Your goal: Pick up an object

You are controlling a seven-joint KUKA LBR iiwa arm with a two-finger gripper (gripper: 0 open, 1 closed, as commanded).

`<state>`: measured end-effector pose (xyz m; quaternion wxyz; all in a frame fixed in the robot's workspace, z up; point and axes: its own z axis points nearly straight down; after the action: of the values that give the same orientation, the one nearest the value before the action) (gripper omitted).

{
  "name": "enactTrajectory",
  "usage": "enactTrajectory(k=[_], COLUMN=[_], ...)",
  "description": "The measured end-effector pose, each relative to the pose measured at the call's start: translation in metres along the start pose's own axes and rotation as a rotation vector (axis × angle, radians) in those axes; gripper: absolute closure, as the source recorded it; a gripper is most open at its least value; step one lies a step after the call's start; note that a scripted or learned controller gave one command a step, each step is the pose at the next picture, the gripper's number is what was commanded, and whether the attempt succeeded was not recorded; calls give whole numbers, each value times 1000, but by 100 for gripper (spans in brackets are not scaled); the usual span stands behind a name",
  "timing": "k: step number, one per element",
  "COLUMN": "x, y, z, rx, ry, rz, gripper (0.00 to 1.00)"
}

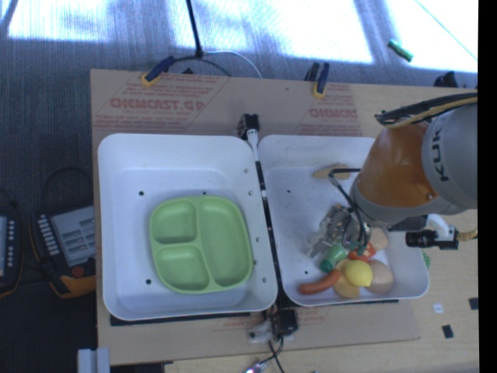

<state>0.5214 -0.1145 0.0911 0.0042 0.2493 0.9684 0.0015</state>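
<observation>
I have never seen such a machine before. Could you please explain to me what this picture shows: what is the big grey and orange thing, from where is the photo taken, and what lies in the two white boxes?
The photo comes from one fixed camera above the bench, looking down at a slant. The big grey and orange shape is a robot arm reaching in from the right. At its end is a gripper, a metal hand with two fingers, lowered into the right bin. Its job is to pick up an object.

The left bin holds a green divided plate. In the right bin's near corner lies a pile of toy food, including a yellow lemon and an orange carrot. I cannot tell whether the gripper holds anything.
</observation>
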Motion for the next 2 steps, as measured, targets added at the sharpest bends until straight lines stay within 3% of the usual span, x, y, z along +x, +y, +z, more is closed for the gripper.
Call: enactTrajectory(k=[1,2], x=[25,15], y=[-2,-34], z=[-2,-2], rx=[-1,-4], ry=[-28,-18], rz=[-290,-687], gripper=[100,100])
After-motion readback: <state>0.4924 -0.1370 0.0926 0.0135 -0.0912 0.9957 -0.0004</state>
